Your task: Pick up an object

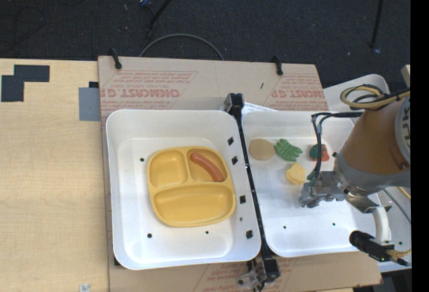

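Gripper [313, 195] is down in the right bin [295, 244], tip near the bin floor, just below and right of a yellow food piece [295, 173]; looks close but I can't confirm contact. Can't tell its state from this angle, and nothing is visibly held. Arm [375, 147] comes in from the right, orange band over the bin's right side. Other pieces in the right bin: tan round piece [262, 149] near the divider, green leafy piece [288, 149] just right of it, red-and-green piece [318, 152] partly behind the arm's cable. Left bin [127, 244] has a yellow compartment tray [191, 207] with a red sausage [208, 165] in its upper right compartment.
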Robot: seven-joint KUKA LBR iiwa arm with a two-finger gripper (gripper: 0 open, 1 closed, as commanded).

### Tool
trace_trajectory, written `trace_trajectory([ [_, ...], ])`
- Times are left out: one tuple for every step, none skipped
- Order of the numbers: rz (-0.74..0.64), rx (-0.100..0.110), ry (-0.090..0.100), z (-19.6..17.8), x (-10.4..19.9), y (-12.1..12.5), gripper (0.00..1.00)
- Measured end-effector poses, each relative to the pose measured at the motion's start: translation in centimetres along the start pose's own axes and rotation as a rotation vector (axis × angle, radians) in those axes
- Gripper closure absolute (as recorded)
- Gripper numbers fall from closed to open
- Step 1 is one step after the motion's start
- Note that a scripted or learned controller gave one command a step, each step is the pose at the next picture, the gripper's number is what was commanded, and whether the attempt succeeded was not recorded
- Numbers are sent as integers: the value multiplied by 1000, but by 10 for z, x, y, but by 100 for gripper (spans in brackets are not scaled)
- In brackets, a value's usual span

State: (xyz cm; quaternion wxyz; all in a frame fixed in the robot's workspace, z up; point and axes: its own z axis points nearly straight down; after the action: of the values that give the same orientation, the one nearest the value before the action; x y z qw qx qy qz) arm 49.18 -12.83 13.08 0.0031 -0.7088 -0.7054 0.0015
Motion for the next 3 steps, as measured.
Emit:
trace_trajectory([
  [-1,-7,-2,-43,-6,-1,100],
  [-6,-8,-2,-83,-6,0,100],
  [-11,-4,0,-81,53,22,100],
])
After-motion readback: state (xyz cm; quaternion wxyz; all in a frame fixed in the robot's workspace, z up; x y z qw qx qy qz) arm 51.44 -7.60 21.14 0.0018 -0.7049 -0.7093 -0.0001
